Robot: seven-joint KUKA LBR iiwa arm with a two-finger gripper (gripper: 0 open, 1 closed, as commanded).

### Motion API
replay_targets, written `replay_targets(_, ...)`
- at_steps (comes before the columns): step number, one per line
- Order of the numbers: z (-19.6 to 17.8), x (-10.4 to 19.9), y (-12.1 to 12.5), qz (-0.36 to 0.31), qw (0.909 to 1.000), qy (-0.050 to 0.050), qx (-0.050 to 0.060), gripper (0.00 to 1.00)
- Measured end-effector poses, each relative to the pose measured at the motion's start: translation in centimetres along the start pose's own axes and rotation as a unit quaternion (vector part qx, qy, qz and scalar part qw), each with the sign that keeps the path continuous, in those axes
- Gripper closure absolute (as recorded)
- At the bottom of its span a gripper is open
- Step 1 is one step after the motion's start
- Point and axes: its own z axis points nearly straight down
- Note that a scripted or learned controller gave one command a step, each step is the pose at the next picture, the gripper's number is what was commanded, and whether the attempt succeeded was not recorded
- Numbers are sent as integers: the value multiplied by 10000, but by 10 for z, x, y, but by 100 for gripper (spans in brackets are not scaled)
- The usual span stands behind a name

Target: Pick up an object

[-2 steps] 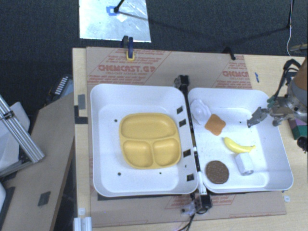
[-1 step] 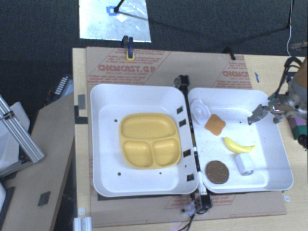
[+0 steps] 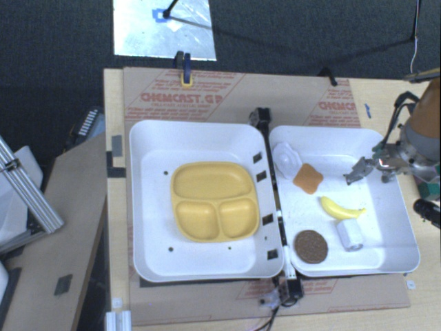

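Note:
The right bin [image 3: 386, 150] holds several small objects: an orange piece [image 3: 308, 178], a yellow banana [image 3: 341, 209], a brown round cookie [image 3: 311, 246], a small white cylinder [image 3: 349, 234] and a clear whitish item [image 3: 286, 159] at its far left. My gripper [image 3: 367, 169] hangs over the right side of this bin, up and to the right of the banana, with its fingers spread and nothing between them.
The left bin [image 3: 148, 150] carries a yellow three-compartment plate [image 3: 210, 200]. Black clips run along the divider [image 3: 267, 185] between the bins. A yellow clamp [image 3: 186, 71] sits at the bench's far edge. The arm enters from the right.

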Motion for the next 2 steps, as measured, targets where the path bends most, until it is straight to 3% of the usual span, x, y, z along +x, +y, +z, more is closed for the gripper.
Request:
replay_targets(1,52,9,-5,2,10000,8,10,0)
replay_targets(2,77,10,-4,5,10000,3,1,0)
